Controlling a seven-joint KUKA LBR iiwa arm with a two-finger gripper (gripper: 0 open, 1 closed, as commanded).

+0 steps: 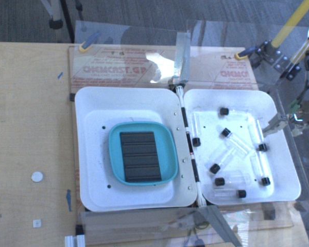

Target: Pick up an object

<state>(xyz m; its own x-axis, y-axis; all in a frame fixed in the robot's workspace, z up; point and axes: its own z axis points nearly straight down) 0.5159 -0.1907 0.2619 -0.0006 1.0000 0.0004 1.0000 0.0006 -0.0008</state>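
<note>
Several clear plastic tubes with black caps lie scattered in the right bin [232, 93]; one tube [235, 142] lies slantwise near the middle and another [257, 164] along the right side. In the left bin [90, 104] a teal dish [169, 153] holds a dark grey ridged block [140, 156]. At the right bin's right rim, part of my gripper [278, 123] pokes in as a thin grey piece, just above and to the right of the capped tube end [261, 147]. Nothing shows held in it.
A clear plastic guard [144, 60] with a metal post [182, 55] stands behind both bins. A yellow pole and clamp [278, 50] are at the top right. A white disc [37, 177] lies on the wooden bench to the left.
</note>
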